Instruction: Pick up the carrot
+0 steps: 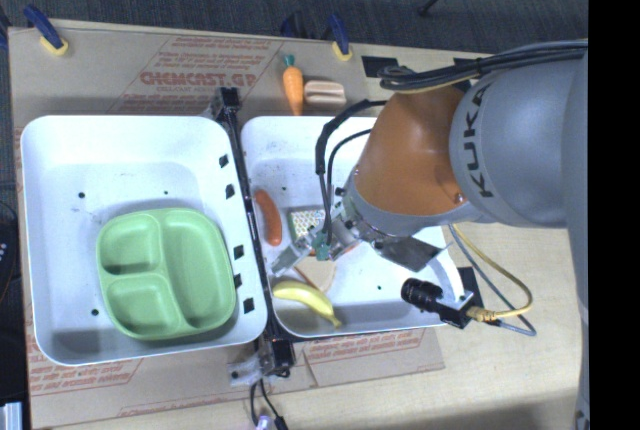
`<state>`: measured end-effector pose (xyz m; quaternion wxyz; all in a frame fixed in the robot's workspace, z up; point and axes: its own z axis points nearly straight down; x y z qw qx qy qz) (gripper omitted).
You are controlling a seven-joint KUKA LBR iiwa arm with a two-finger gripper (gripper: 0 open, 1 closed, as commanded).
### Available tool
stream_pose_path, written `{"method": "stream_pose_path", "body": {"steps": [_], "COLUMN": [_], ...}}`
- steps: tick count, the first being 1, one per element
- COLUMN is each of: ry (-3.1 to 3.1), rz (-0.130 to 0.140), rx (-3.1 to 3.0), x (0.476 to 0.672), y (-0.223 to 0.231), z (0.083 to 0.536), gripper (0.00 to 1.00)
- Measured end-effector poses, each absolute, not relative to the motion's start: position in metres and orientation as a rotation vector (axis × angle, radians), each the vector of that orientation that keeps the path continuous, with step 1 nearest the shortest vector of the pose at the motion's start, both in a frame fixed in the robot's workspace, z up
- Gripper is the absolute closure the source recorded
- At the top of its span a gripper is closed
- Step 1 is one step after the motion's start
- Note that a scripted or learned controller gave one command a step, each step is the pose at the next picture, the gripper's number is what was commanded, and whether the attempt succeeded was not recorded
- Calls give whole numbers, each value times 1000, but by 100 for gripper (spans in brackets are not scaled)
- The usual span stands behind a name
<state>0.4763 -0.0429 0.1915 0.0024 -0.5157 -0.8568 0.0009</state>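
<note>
Orange carrot (pixel 292 90) lies beside printed "CHEMCAST" cardboard (pixel 190 78), "KUKA" arm (pixel 500 148) nearby; jaws' state perhaps hidden, cannot tell.

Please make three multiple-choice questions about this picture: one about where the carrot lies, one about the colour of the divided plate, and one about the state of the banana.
1. Where does the carrot lie?
A. On the bench outside the bins
B. On the plate
C. Between the gripper's fingers

2. What colour is the divided plate in the left bin?
A. Blue
B. Green
C. Red

3. How is the banana?
A. Lifted in the air
B. Standing on the plate
C. Lying at the near edge of the right bin

Answers: 1 A, it rests on the board behind the right bin, beside a tan block. 2 B, it is pale green. 3 C, it lies flat on the bin's floor.
</note>
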Motion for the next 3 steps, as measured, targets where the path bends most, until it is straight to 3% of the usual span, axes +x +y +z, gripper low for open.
{"method": "stream_pose_path", "body": {"steps": [1,2,3], "ry": [-2559,-2805,-2832], "rz": [2,2,2], "rx": [-1819,-1416,-1364], "x": [520,579,604], "y": [-102,-154,-212], "z": [160,181,226], "gripper": [0,0,0]}}
